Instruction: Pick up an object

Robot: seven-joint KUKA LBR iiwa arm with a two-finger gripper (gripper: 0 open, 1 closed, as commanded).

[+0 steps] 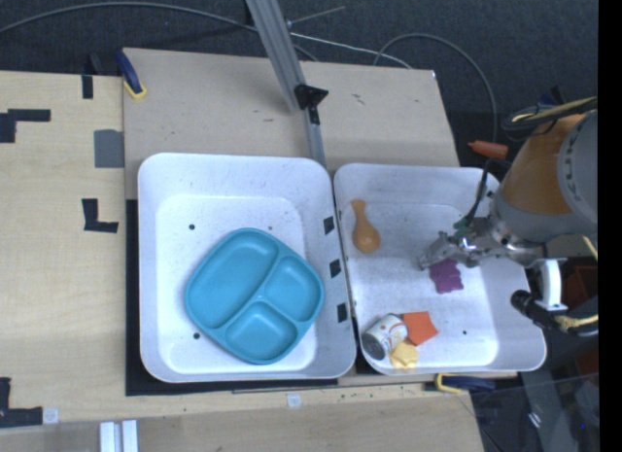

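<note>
In the right bin (505, 348) lie a tan pear-shaped object (364, 230), a small purple piece (446, 275), an orange block (420, 327) and a white and yellow item (389, 339) at the front edge. My gripper (439, 253) reaches in from the right and hovers low just above and left of the purple piece. Nothing shows between its fingers. The grey arm with its orange band (544, 173) stands over the bin's right rim.
The left bin (160, 183) holds a blue divided plate (255, 295). A metal pole (277, 37) slants down to the bins' shared back edge. Cables lie on the dark floor behind the bench.
</note>
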